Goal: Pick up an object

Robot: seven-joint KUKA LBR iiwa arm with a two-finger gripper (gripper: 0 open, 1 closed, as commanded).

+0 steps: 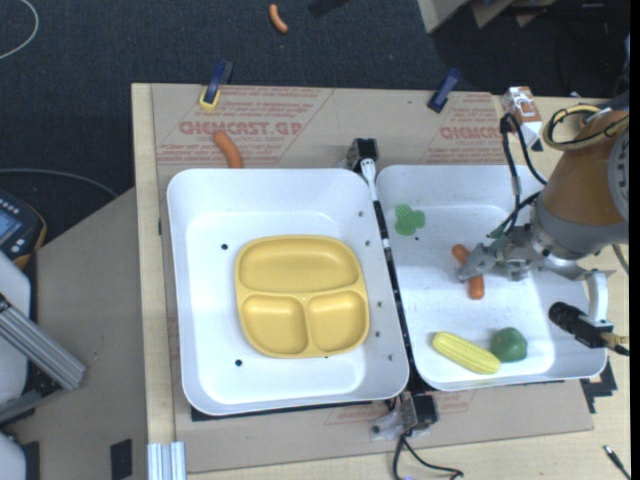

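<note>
Sausage pieces (468, 270) lay mid right bin (440, 363), orange, one near gripper tip, other just below. Left bin (190, 268) carried yellow divided plate (300, 295) at centre. Orange sausage (229, 149) sat on bench above left bin's far edge. Green leafy toy (408, 219) near right bin's far-left corner. Corn cob (464, 352), green round toy (508, 344) along near edge. Gripper (482, 262) hovered over sausage pieces; finger state unclear.

arm (585, 193): reaching in from right | gripper (478, 265): low, pointing left
</note>
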